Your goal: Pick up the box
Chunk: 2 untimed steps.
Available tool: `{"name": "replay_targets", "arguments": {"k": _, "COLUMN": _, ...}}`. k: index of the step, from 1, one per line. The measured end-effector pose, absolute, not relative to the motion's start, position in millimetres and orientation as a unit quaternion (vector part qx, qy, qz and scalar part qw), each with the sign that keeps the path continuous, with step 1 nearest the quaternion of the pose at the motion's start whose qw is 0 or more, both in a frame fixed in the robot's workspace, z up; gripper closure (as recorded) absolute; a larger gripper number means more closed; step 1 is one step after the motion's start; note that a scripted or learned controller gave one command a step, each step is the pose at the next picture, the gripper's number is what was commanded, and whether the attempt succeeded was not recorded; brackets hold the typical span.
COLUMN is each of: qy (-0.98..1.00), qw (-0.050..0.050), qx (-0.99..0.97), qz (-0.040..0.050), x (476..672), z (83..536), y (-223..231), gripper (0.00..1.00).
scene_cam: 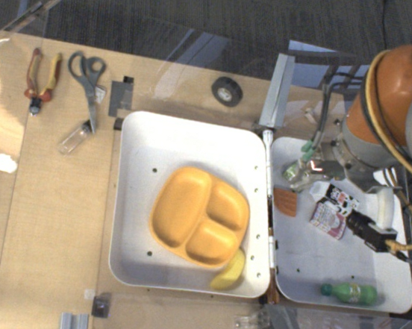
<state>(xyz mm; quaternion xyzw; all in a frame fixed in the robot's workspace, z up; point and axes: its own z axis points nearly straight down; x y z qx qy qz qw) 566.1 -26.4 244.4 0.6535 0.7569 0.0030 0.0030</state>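
The box (332, 210) is a small white, pink and black carton lying flat in the right bin (304, 274), near its middle. My gripper (313, 167) hangs over the back left part of that bin, up and to the left of the box and apart from it. The grey arm with its orange band (397, 87) covers the bin's back right corner. Nothing shows in the gripper's hold.
A green bottle (349, 292) lies at the right bin's front edge. A brown piece (285, 201) sits by its left wall. The left bin (135, 188) holds a yellow divided plate (201, 216) and a banana (230, 271). Scissors (89, 81), pliers (40, 78) and a tape roll (227, 90) lie on the bench.
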Motion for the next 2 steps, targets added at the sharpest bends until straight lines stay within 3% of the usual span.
{"name": "replay_targets", "arguments": {"k": 1, "qy": 0.850, "qw": 0.005, "qx": 0.528, "qz": 0.0025, "x": 529.9, "z": 315, "y": -49, "gripper": 1.00}}
{"name": "replay_targets", "arguments": {"k": 2, "qy": 0.917, "qw": 0.005, "qx": 0.399, "qz": 0.0021, "x": 489.0, "z": 347, "y": -15, "gripper": 1.00}}
